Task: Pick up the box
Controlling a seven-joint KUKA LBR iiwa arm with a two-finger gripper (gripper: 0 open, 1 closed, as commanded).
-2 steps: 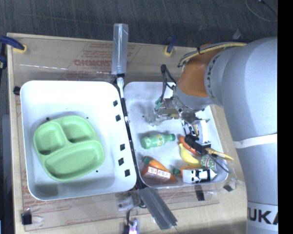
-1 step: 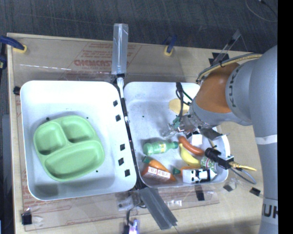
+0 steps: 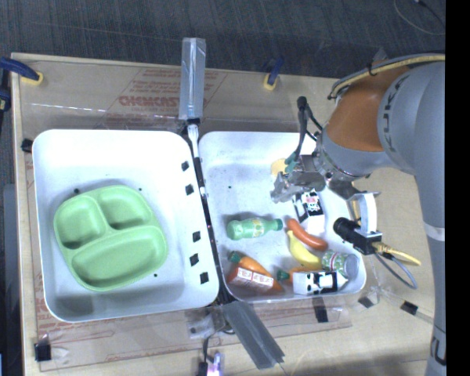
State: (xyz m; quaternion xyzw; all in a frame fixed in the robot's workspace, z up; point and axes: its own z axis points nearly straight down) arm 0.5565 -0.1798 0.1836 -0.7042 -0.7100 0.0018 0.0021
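- Bench (image 3: 102, 104): two bins. Left bin (image 3: 43, 151) has a green tray (image 3: 110, 233); right bin (image 3: 235, 151) has the clutter.
- My arm (image 3: 376, 124) is in over the right bin's 2 o'clock side.
- Box (image 3: 321, 282), white with black patches, lies at the bin's 5 o'clock corner, beside the banana (image 3: 301, 249). Not lifted.
- My fingers (image 3: 295, 185) hang above a small black-and-white carton (image 3: 311, 206), well apart from the box. Apart or together: can't tell.
- Left: reposition, grasp, lift.

Wooden bench (image 3: 102, 100), two white bins (image 3: 43, 155) side by side on it
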